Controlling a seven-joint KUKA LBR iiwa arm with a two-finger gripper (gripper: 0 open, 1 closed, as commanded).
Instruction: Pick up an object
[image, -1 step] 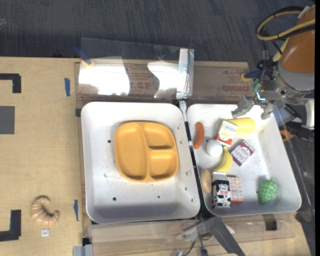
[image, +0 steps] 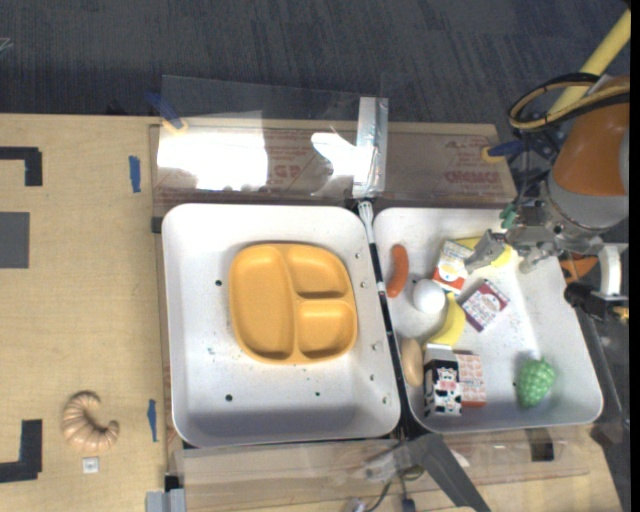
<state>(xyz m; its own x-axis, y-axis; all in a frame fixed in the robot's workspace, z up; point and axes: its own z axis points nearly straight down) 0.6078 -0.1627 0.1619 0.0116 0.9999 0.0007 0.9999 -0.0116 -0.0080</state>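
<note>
Cartons and toy food crowd the right bin (image: 585, 395) just below and left of the end effector (image: 515, 245), whose opening I cannot tell. Nearest sits a small yellow carton (image: 455, 262): light, stiff, probably best pinched across its flat sides.

White bins (image: 190, 300), orange-yellow divided plate (image: 293, 301), red-orange hot dog (image: 398, 271), white egg (image: 429, 298), yellow banana (image: 453, 322), black-and-white cow-print milk carton (image: 445, 386), bumpy green grapes (image: 535, 381), tan croissant (image: 90, 421), grey arm (image: 590, 160) with an orange band
</note>
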